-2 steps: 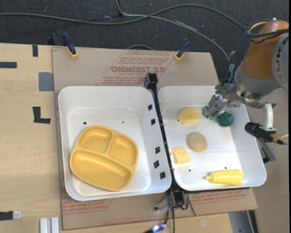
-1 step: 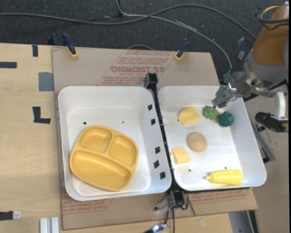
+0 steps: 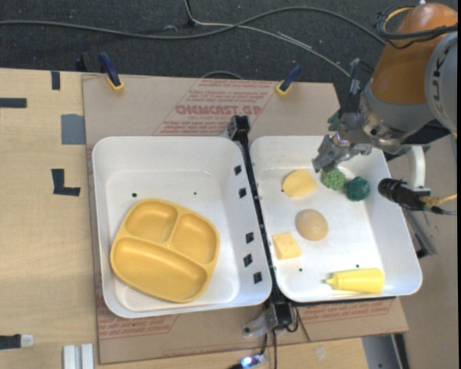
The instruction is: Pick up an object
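**Arm Positioned Over Upper Part of Right Bin**

The gripper (image 3: 328, 157) hangs over the upper part of the right bin (image 3: 392, 241), reaching in from the right. Its finger position cannot be told at this angle, and no object is visible between the fingers.

The right bin contains six objects:

- A light green bumpy piece (image 3: 334, 179) lies just below the gripper tip, close beside it.
- A dark green round piece (image 3: 358, 188) lies just right of the light green piece, touching or nearly touching it.
- A pale yellow rounded piece (image 3: 299, 184) lies left of the green pieces.
- A tan round piece (image 3: 312, 225) lies near the bin centre.
- A yellow block (image 3: 286, 246) lies to the lower left, near the dividing wall.
- A yellow bottle (image 3: 356, 280) lies on its side along the lower edge.

The left bin (image 3: 111, 160) holds a yellow divided plate (image 3: 165, 249) in its lower half. Both bins rest on a cardboard sheet (image 3: 207, 106), held by two clamps (image 3: 111, 74) at its upper edge.
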Robot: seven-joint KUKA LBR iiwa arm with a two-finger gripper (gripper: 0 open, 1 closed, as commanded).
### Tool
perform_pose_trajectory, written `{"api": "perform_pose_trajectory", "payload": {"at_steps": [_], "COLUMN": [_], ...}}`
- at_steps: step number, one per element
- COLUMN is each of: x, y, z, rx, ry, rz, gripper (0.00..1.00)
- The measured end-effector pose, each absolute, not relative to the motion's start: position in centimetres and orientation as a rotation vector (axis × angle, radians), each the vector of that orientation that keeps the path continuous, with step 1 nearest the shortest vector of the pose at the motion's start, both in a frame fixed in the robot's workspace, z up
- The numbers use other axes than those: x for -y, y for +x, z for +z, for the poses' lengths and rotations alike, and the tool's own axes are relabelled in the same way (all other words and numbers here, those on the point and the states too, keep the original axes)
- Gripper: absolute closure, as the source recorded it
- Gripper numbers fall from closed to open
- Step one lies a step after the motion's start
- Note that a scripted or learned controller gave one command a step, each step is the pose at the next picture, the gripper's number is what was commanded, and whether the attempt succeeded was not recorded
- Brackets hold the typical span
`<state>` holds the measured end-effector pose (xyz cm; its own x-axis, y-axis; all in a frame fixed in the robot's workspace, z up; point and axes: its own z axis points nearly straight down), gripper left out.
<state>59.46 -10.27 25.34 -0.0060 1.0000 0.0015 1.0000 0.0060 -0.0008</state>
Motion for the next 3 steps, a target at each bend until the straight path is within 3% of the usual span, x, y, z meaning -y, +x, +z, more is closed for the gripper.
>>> {"api": "perform_pose_trajectory", "payload": {"at_steps": [1,3], "x": [4.8,-6.0], "y": [61.1,61.6], "z": [25.0,23.8], "rx": [2.227,2.226], "ry": [-2.214,-2.213], "rz": [0.000,0.004], "gripper": [1.00,1.00]}}
